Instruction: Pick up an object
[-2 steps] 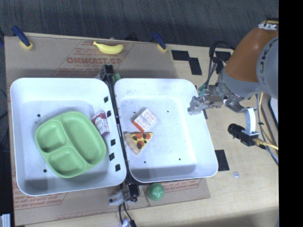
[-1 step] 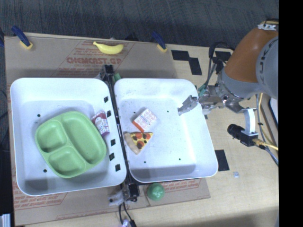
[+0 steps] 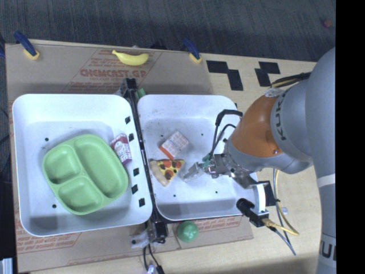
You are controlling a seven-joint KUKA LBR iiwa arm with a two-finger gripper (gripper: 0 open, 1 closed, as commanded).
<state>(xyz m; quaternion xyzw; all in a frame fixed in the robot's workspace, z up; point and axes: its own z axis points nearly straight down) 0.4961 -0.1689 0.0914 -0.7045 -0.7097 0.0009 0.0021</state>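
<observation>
We are looking down at a flat toy pizza slice, yellow with red and dark toppings point(image 3: 166, 168), lying near the left wall of the right-hand shallow white bin point(image 3: 228, 104). Just to its right, the metal two-finger gripper point(image 3: 193, 171) is hovering low, close beside the slice; we cannot tell how its claw is set. A small orange-and-white packet point(image 3: 174, 144) is resting just above the slice. In the left-hand white bin point(image 3: 23, 110) a green divided plastic plate point(image 3: 85, 173) and a small red-and-white packet point(image 3: 121, 147) are lying. We are judging that the thin slice could slide away or be missed, since it is lying so flat.
</observation>
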